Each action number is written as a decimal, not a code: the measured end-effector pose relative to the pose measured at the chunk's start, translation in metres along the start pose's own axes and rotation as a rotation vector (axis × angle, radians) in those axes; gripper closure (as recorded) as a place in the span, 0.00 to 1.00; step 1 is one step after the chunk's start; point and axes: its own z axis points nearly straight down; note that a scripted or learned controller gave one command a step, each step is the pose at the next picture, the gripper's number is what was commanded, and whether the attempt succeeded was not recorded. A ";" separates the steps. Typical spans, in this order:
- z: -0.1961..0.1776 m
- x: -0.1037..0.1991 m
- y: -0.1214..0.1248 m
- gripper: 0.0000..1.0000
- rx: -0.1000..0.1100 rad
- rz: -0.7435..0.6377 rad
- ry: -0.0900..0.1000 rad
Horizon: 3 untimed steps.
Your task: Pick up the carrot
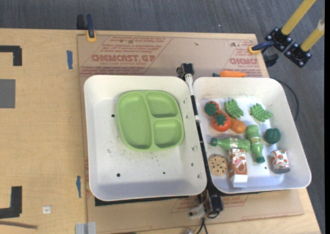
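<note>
You have 2 white bins on the bench: the left bin (98,124) carries a green 3-compartment tray (150,119), and the right bin (294,124) holds the toy food. The carrot (237,125) lies near that bin's middle, orange and small, running roughly from 10 toward 4 o'clock. Its upper end is touching or tucked under a tomato (220,121) at its 9 o'clock; leafy greens (233,108) sit just at its 12, and a green bottle (253,143) stands close at its 4 to 5 o'clock. A second bottle (230,144) lies at its 6. Another orange piece (233,74) rests outside the bin, on the board beyond its far rim at 12 o'clock; it also looks carrot-like, so decide which 1 you mean. The arm and gripper are not where you can read them, so how far the fingers stand apart, or whether they have anything, can't be told. Judged by its look, the carrot is hard moulded plastic: light, stiff, smooth, likely slippery, not fragile. Take it across the narrow width, at the exposed lower half away from the tomato. Expect it to roll or squirt out if the pinch lands off-centre. Neighbours crowd it on 3 sides, so finger clearance is tight and a nudge may shift the tomato or bottle.
</note>
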 end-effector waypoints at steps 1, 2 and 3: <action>0.156 0.050 -0.022 1.00 0.009 0.194 0.007; 0.294 0.033 -0.028 1.00 0.013 0.531 0.007; 0.363 0.063 -0.069 1.00 0.015 0.926 0.005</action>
